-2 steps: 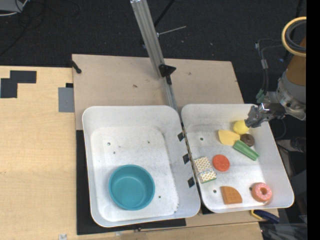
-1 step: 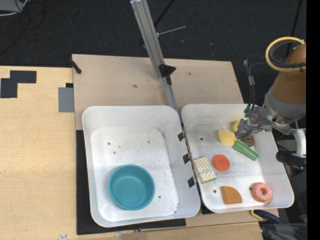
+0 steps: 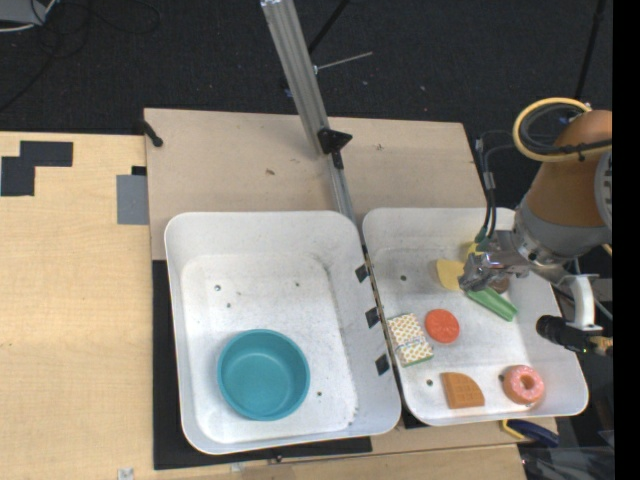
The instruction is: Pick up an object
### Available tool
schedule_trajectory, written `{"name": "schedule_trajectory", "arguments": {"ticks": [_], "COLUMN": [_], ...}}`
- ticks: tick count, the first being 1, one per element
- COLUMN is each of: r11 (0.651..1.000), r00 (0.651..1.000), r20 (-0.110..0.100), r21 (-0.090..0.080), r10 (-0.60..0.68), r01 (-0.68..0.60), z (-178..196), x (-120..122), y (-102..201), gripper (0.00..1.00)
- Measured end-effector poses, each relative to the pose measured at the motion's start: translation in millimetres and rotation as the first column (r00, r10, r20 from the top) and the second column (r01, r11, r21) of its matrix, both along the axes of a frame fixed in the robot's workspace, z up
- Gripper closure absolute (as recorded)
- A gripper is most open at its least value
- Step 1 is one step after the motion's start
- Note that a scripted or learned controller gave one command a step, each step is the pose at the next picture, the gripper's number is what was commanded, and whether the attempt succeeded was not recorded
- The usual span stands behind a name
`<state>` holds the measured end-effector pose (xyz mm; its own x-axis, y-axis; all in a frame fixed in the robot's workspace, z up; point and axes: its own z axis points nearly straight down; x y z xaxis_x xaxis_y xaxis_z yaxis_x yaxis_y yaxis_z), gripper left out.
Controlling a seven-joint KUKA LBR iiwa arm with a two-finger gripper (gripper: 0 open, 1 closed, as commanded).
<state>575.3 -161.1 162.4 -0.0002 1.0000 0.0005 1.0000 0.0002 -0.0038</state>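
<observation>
In the right bin (image 3: 400, 230) lie several small objects. A yellow piece (image 3: 449, 273) sits near the middle, with a green stick (image 3: 491, 303) just right of it. Below them are a red disc (image 3: 442, 325), a patterned cream block (image 3: 409, 339), an orange wedge (image 3: 462, 391) and a pink ring donut (image 3: 523, 384). My gripper (image 3: 484, 269) hangs low over the yellow piece and the upper end of the green stick. Nothing can be seen held in it.
The left bin (image 3: 200, 233) holds a teal bowl (image 3: 263, 373). A slanted aluminium post (image 3: 302, 80) rises behind the bins. The arm's orange and grey body (image 3: 565, 193) fills the right bin's far right side.
</observation>
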Motion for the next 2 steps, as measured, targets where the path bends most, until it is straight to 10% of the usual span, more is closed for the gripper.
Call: {"name": "schedule_trajectory", "arguments": {"ticks": [1, 2], "r11": [1.000, 1.000], "r00": [1.000, 1.000], "r20": [0.000, 0.003], "r21": [0.000, -0.001], "r10": [0.000, 0.000], "r01": [0.000, 0.000], "z": [-42.7, -30.7], "x": [-3.1, -2.2], "y": [1.9, 1.4], "gripper": [0.00, 1.00]}}
